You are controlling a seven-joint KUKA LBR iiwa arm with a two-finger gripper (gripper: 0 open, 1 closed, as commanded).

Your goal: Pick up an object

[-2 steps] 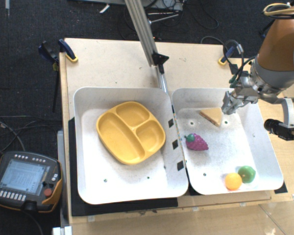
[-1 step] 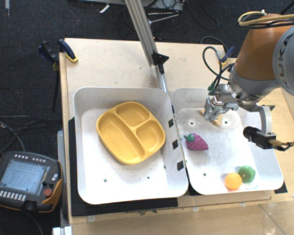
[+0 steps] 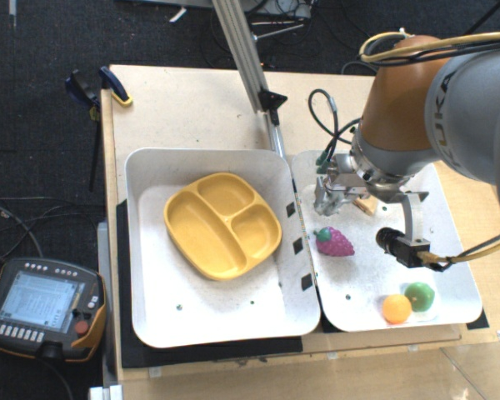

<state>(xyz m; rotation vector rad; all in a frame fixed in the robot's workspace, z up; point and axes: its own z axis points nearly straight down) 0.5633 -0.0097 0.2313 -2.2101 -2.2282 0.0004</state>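
Observation:
A purple toy bunch of grapes with a green top (image 3: 335, 242) lies in the right bin (image 3: 450, 248), near its left wall. My gripper (image 3: 325, 207) hangs just above and slightly left of the grapes, fingers pointing down; nothing shows between them. An orange ball (image 3: 396, 307) and a green ball (image 3: 418, 295) sit side by side near the right bin's front edge. A small tan block (image 3: 365, 206) lies partly under the wrist.
A yellow divided plate (image 3: 223, 223) lies in the left bin (image 3: 150, 298). A metal pole (image 3: 243, 44) slants over the bench's back. A teach pendant (image 3: 37, 302) rests on the floor at left. The arm's grey and orange body (image 3: 433, 98) covers the right bin's back.

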